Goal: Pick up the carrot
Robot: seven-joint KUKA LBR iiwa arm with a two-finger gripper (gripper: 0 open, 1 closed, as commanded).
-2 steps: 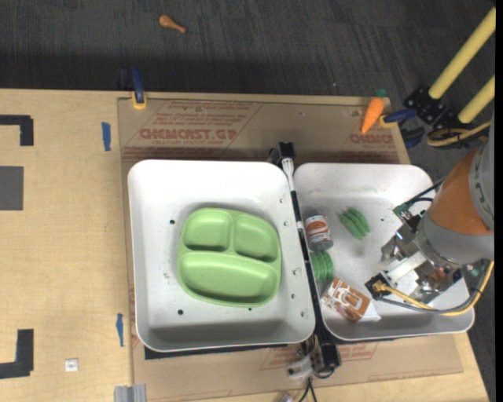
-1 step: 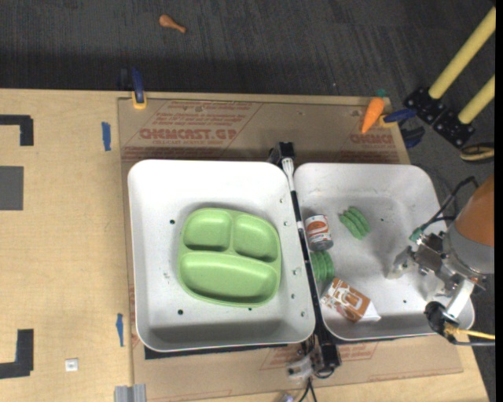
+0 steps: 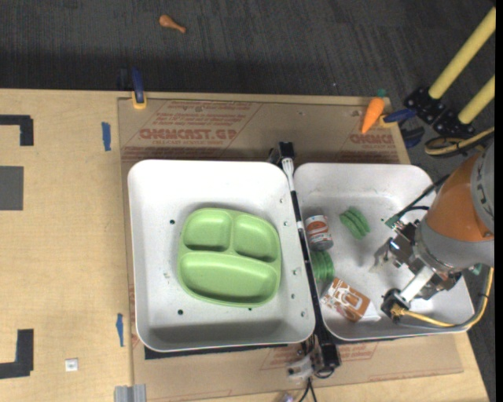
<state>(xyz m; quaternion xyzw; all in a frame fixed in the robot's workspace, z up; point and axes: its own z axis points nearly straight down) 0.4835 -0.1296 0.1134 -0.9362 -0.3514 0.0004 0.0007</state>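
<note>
The hand (image 3: pixel 395 259) hangs low over the right bin (image 3: pixel 409 174), near its right wall, wrapped in cables; whether it is open or closed I cannot tell, and nothing can be seen gripped in it. Just left of it lie a green ridged piece (image 3: pixel 355 221), a small red-and-white can (image 3: pixel 318 231), a green item beside the divider (image 3: pixel 321 265) and a brown-and-white packet (image 3: pixel 346 301). The left bin (image 3: pixel 149 259) carries a green divided tray (image 3: pixel 230 256).

The carrot (image 3: pixel 372 115) is not in either bin: it lies on the tabletop (image 3: pixel 71 235) beyond the right bin's far rim, against the cardboard sheet (image 3: pixel 196 129), just beside a blue clamp (image 3: pixel 398 116). Another small orange object (image 3: pixel 170 23) lies far off on the dark floor.

The risk, as I judge it, is that the hand descends among the bin's items and closes on the wrong thing or on nothing; reaching the carrot means clearing the rim, and the clamp could foul the approach.

The cardboard reads roughly "CHEMCAST" in red; the can's label is too small to read
</note>
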